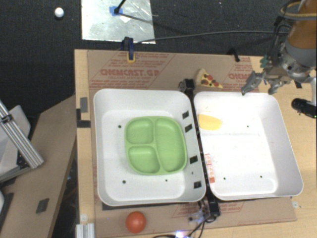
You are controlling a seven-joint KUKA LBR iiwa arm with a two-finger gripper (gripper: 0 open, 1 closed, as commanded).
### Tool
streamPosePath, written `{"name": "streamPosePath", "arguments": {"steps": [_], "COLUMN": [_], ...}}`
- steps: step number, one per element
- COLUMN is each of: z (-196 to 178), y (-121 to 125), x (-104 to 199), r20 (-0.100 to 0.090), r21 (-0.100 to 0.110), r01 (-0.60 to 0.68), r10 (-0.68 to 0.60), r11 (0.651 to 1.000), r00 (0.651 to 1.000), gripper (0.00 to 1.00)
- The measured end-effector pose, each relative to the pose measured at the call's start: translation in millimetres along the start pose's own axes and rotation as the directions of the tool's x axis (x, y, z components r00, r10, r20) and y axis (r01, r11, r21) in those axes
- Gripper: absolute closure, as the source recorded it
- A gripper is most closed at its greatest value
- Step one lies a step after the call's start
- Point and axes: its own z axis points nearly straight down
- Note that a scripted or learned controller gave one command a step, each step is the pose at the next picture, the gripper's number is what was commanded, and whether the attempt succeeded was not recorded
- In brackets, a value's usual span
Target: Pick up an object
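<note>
The arm (302,29) (upper right) is cut by the frame's edge.

Even overhead light, fairly bright. My two white bins (237,148) wash pale, near overexposed. Strong glare on the foil sheet (118,13) up top. Soft shadows along the bin walls. Dark backdrop swallows detail. Whole frame slightly soft; my arm (299,33) blurs at the right.
</note>
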Motion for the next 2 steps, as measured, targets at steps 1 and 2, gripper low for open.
{"name": "streamPosePath", "arguments": {"steps": [1,2], "z": [-7.3,52.7], "y": [1.9,-3.9], "x": [0.3,3.0], "r20": [0.002,0.001], "r21": [-0.011,-0.007], "r01": [0.002,0.001], "r10": [-0.002,-0.001], "r11": [1.0,1.0], "r00": [1.0,1.0], "gripper": [0.0,0.0]}}
